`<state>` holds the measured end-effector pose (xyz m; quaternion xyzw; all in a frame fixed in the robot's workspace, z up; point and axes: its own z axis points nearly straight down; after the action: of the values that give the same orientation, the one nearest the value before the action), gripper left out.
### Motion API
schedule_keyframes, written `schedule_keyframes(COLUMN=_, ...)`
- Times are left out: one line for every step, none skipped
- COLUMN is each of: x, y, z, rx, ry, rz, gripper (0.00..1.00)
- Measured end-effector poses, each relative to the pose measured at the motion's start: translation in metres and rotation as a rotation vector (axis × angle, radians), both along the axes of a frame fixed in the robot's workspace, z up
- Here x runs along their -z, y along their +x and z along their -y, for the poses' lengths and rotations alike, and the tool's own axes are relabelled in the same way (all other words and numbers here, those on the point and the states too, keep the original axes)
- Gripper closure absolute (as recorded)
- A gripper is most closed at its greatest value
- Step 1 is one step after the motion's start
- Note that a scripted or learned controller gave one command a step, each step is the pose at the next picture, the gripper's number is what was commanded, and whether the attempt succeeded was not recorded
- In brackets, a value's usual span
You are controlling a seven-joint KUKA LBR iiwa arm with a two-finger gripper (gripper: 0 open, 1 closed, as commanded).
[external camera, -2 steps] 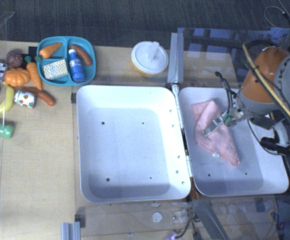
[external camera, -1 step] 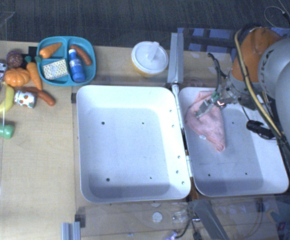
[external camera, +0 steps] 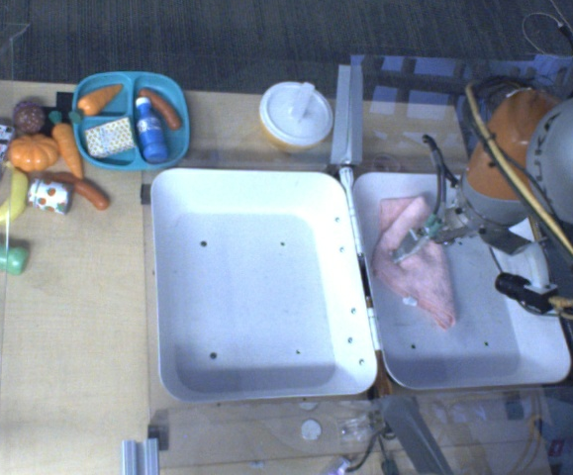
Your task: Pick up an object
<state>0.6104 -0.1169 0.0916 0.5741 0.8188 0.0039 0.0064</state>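
A pink cloth [external camera: 420, 270] lies crumpled in the right bin [external camera: 484, 354], stretching from the bin's upper left toward its middle. My gripper [external camera: 417, 242] reaches in from the right and sits low over the cloth's middle, touching or nearly touching the fabric. The cloth looks bunched up around the gripper tip. The grey arm with its orange band [external camera: 509, 142] hangs over the bin's right side and hides that part of the bin.
The left bin [external camera: 256, 285] sits beside the right one, with a raised divider [external camera: 360, 265] between them. A white lidded cup [external camera: 296, 115] stands behind the bins. A blue tray [external camera: 130, 119] and toy foods [external camera: 44, 171] lie far left. Cables [external camera: 533, 295] trail at the right.
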Motion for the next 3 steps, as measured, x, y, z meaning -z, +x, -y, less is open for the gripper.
schedule_keyframes(x=0.000, y=-0.077, z=0.003, rx=-0.144, ry=-0.002, rz=0.003, gripper=0.00)
schedule_keyframes(x=-0.087, y=-0.088, z=0.039, rx=-0.289, ry=-0.003, rz=-0.008, gripper=0.00)
schedule_keyframes(x=-0.002, y=-0.051, z=0.032, rx=-0.416, ry=-0.011, rz=0.004, gripper=0.00)
